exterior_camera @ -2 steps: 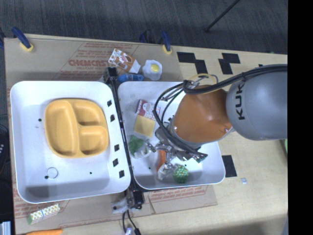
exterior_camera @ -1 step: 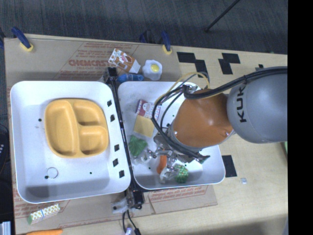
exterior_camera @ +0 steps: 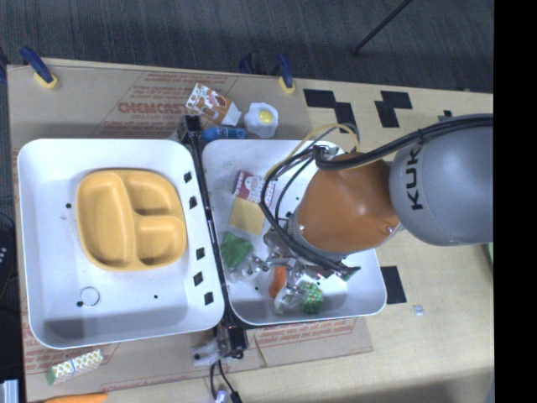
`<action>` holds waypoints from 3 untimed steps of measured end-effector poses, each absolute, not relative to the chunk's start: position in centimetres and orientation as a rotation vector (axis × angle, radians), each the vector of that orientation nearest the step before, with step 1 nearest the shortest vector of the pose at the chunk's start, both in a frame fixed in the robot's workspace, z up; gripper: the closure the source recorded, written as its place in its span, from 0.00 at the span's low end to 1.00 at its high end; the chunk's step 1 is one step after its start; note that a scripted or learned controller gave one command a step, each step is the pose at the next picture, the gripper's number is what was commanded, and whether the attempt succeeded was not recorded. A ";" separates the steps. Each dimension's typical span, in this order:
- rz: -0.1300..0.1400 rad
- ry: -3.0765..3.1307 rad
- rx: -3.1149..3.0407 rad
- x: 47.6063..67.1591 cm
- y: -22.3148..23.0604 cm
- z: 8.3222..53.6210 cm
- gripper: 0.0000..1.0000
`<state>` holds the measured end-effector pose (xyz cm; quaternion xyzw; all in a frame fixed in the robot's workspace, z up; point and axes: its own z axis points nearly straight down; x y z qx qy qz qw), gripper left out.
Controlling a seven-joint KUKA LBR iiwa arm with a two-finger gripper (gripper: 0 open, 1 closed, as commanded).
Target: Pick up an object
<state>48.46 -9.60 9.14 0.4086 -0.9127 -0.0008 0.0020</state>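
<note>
My gripper (exterior_camera: 285, 282) is reaching down into the right bin (exterior_camera: 220, 162), near its front edge, under the orange wrist band. Around its tip lie an orange carrot-like piece (exterior_camera: 277, 285) and a green studded toy (exterior_camera: 311, 299). A green leafy toy (exterior_camera: 234, 249) lies just left of the gripper. Further back sit a yellow cheese-like slab (exterior_camera: 247, 217) and a small red and white packet (exterior_camera: 247, 185). The arm hides the right half of this bin.
The left bin (exterior_camera: 42, 309) holds a yellow divided tray (exterior_camera: 132, 217). Behind the bins on the cardboard lie a snack packet (exterior_camera: 206, 101), a blue item (exterior_camera: 221, 132) and a white and yellow egg toy (exterior_camera: 262, 118). A small wrapped piece (exterior_camera: 75, 365) lies at the front left.
</note>
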 end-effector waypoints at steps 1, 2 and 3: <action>-0.002 -2.474 1.935 50.0 -9.8 9.2 0.00; -0.005 -2.289 2.147 47.6 -9.6 9.1 0.00; -0.002 -2.254 2.188 54.3 -9.4 9.2 0.00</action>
